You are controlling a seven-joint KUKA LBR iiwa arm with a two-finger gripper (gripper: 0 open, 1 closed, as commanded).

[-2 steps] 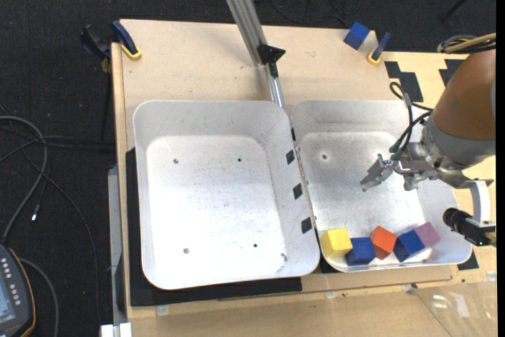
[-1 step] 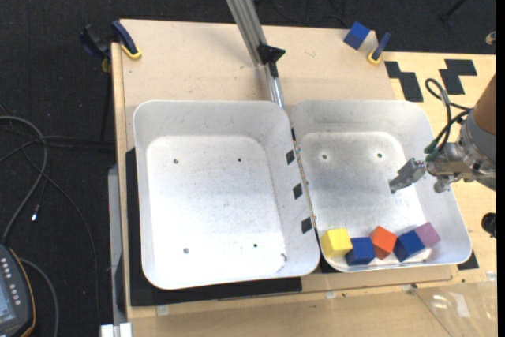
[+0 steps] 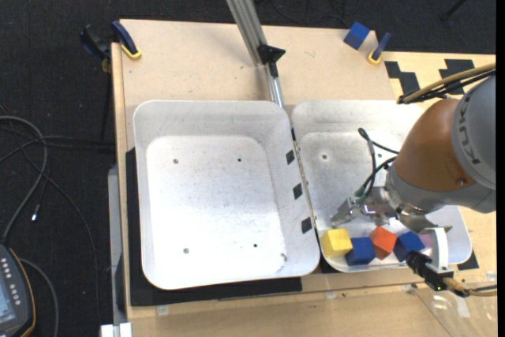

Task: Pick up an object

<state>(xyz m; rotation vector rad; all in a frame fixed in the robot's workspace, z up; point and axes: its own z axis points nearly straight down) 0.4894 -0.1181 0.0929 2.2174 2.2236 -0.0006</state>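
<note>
In the right bin (image 3: 331, 130), several small blocks lie along its near edge: a yellow block (image 3: 338, 241), a blue block (image 3: 360, 250), an orange-red block (image 3: 384, 239) and another blue block (image 3: 408, 244), with a purple piece (image 3: 426, 239) beside it. My gripper (image 3: 364, 206) hangs low over the bin just above and behind these blocks, under the grey wrist and orange band (image 3: 432, 147). I see nothing between its fingers, and the wrist hides much of them.
The left bin (image 3: 209, 193) sits beside the right one. A slanted metal pole (image 3: 241, 0) crosses the bench at the back. A blue cube (image 3: 357, 34) rests on the bench at the far right, near a yellow clamp (image 3: 375, 53).
</note>
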